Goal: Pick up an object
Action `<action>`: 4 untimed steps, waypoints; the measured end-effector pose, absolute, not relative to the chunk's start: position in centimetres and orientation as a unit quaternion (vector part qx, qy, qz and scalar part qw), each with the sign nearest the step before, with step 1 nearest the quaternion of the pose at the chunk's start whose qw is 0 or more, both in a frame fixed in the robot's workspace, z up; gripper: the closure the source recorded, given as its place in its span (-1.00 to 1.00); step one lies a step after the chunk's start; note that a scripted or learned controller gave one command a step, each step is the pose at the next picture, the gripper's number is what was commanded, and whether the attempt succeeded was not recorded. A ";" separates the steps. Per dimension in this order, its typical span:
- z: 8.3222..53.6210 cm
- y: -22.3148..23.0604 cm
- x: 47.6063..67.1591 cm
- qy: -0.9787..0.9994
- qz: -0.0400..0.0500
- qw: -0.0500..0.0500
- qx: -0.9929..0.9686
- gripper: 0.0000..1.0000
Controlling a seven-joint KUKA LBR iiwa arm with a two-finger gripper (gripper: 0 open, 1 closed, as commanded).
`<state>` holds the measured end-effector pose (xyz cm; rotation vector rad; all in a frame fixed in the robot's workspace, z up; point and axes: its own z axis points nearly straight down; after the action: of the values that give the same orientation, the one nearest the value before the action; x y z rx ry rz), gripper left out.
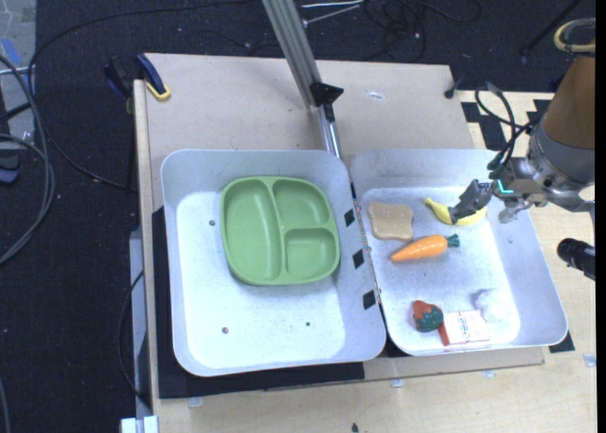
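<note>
While the gripper (pixel 471 202) hangs low over the right bin (pixel 530 270), its dark fingers sit just above a yellow banana (pixel 445 214) lying right of the bread slice (pixel 390 222); whether the claw is released or clenched cannot be told, and nothing shows between its tips. By the look of it the banana is a light, stiff plastic toy (smooth and curved, so apt to slip); a hold across its narrow middle seems safest. Just below the bread slice lies a carrot (pixel 421 248); farther below, a strawberry (pixel 427 315) and a small carton (pixel 464 328); well left, a green plate (pixel 281 230).
</note>
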<state>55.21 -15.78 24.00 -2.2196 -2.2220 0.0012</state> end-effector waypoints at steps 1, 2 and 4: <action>24.0 -15.8 55.2 -0.708 0.000 0.000 -0.707 -1.00; 17.6 -15.3 55.1 -0.707 0.002 0.002 -0.707 -1.00; 9.2 -14.3 55.0 -0.707 0.000 -0.001 -0.707 -1.00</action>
<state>54.95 -14.28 9.20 -2.2231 -2.2219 0.0006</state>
